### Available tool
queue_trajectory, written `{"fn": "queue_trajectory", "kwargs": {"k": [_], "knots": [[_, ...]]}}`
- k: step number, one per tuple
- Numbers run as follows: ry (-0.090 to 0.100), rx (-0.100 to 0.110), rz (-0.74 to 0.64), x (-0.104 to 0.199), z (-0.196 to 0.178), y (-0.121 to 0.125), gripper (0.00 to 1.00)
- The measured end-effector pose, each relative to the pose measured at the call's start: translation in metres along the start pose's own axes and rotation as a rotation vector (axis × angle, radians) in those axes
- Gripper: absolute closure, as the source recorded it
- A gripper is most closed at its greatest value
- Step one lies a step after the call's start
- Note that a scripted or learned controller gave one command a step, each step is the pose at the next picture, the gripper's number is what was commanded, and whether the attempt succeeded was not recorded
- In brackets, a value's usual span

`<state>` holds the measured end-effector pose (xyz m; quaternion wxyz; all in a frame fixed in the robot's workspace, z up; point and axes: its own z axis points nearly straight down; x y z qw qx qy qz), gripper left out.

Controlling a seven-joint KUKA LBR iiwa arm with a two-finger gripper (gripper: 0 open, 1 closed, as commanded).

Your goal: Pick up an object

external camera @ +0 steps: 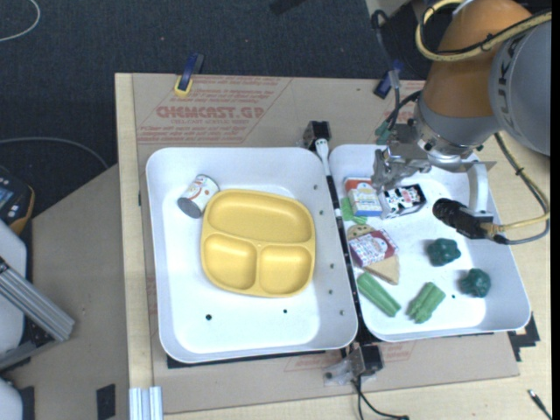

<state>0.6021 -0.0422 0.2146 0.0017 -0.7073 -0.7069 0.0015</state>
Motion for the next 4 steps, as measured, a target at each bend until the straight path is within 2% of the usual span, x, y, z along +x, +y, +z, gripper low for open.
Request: {"fn": "queue_trajectory", "kwargs": {"k": [3,4], "knots": [[0.000,-0.007,-0.002,0.007,-0.012,0.002,1.00],[0.000,-0.001,0.001,-0.006,-0.001,-0.008,1.00]]}}
